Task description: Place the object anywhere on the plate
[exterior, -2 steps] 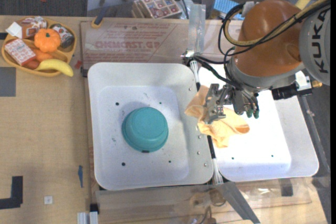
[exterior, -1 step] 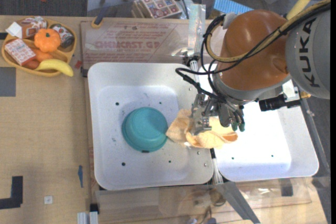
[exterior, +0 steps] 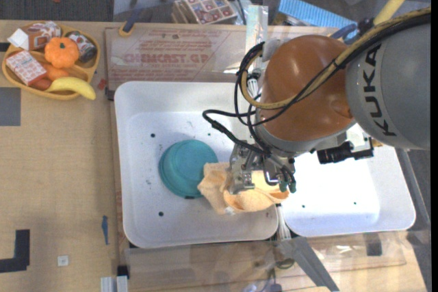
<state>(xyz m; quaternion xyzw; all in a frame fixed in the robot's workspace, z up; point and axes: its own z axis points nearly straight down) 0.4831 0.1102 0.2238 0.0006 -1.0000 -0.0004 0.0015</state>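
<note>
While the arm reaches in from the right side of the bench, this is how things lie:

Arm: the big grey arm (exterior: 393, 78) with its orange band (exterior: 304, 85) hangs over the middle of the bench, where the two bins meet.

Gripper: the gripper (exterior: 256, 178) points down into the left bin, near that bin's front right corner. It sits right on top of the cloth.

Fingers: I cannot tell if they are apart or together, because the metal parts and the cloth hide them.

Cloth: the yellow-orange cloth (exterior: 229, 195) is all bunched up in the left bin, by the front right corner. Its left edge touches the plate and seems to lie a little over the plate's rim. Most of it lies on the bin floor beside the plate.

Plate: the round teal plate (exterior: 181, 167) rests on the floor of the left bin, close to the middle and toward the front.

Left bin: the white bin (exterior: 137, 147) holds the plate and the cloth.

Right bin: the other white bin (exterior: 356, 205) sits just beside it, partly under the arm.

Basket: a yellow basket (exterior: 17, 72) with toy food sits at the far left corner of the bench, well apart from the bins.
</note>
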